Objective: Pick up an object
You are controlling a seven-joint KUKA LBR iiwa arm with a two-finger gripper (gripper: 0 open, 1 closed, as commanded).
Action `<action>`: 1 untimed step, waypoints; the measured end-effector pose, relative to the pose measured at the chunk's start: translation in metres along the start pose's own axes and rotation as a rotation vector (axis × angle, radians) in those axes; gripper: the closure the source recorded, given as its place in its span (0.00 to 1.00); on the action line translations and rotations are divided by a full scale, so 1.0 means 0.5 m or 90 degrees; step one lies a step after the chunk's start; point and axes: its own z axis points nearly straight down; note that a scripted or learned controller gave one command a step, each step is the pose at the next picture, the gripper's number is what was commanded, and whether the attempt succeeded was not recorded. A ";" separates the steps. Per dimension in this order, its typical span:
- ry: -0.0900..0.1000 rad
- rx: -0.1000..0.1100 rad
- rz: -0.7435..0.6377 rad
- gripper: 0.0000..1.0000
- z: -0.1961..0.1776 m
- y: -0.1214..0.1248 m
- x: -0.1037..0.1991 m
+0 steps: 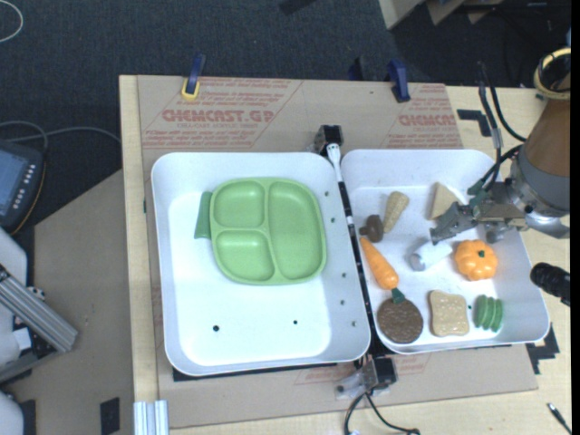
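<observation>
Claw point(450, 231) hangs low in the right bin point(517, 166), between the pumpkin point(475, 259) and the beige wedge point(443, 198); whether it is released or clenched cannot be told. Toy foods lie spread apart, presumably to allow single picks. Green plate point(268, 230) occupies the left bin point(181, 270).

One fixed camera looks down at a slant on the table point(272, 107) from above; both white bins sit mid-frame, left bin point(181, 270) and right bin point(517, 306) whole. The arm point(548, 166) enters from the right edge; dark floor lies beyond the far side.
</observation>
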 end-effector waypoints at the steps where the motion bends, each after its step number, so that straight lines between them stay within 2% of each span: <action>1: -0.001 -0.008 -0.002 0.00 -0.012 0.005 0.000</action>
